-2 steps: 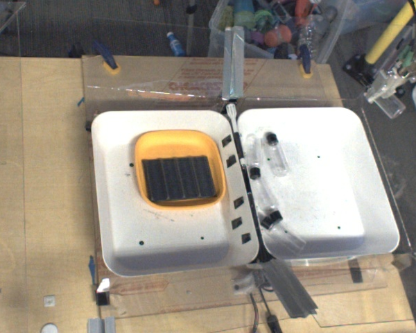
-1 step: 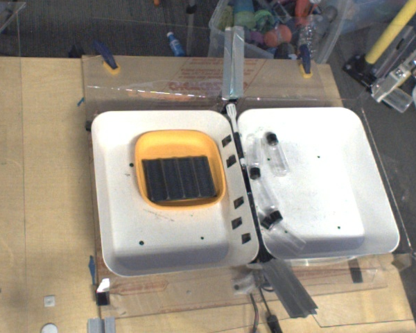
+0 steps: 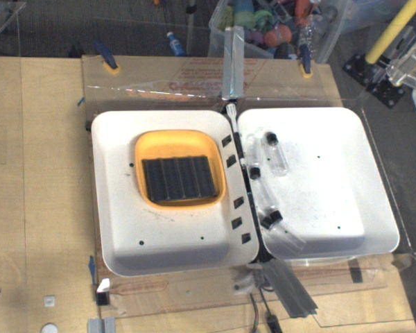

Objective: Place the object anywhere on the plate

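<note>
Task not yet accomplished: the dark ridged block point(image 3: 178, 178) is already lying on the orange plate point(image 3: 144, 146) in the left bin point(image 3: 111, 186), while clear capped vials point(image 3: 276, 155) are resting in the right bin point(image 3: 333, 186).

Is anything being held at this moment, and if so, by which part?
Nothing is held. The clear object lies loose in the right bin, and the orange plate sits in the left bin.

Orange plate point(image 3: 144, 146) holding dark ridged block point(image 3: 179, 178), left bin point(image 3: 118, 234); right bin point(image 3: 333, 186) beside.
</note>
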Controlling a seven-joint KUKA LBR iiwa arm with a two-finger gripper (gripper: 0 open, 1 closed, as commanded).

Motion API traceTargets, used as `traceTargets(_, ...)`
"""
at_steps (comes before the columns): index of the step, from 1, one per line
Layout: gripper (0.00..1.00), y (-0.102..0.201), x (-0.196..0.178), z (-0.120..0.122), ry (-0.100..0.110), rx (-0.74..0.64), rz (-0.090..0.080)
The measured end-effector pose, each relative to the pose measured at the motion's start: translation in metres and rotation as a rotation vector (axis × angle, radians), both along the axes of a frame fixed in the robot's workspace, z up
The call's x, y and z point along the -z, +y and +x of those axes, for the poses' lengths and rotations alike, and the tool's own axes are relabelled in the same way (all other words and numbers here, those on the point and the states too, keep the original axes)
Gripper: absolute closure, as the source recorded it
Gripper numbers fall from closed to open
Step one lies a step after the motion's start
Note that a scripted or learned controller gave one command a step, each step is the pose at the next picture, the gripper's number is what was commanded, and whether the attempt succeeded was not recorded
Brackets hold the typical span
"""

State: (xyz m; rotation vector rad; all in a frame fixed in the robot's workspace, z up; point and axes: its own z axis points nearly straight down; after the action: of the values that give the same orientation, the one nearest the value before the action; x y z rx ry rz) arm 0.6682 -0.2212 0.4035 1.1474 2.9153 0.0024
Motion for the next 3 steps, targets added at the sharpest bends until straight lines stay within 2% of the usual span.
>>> traceTargets(1, 1.00, -0.0011, -0.0336, -0.0146, -0.002, -0.310, -0.003)
traceTargets(3, 1.00, 0.0005, -0.0334, -0.0070, -0.002, -0.467, -0.005)
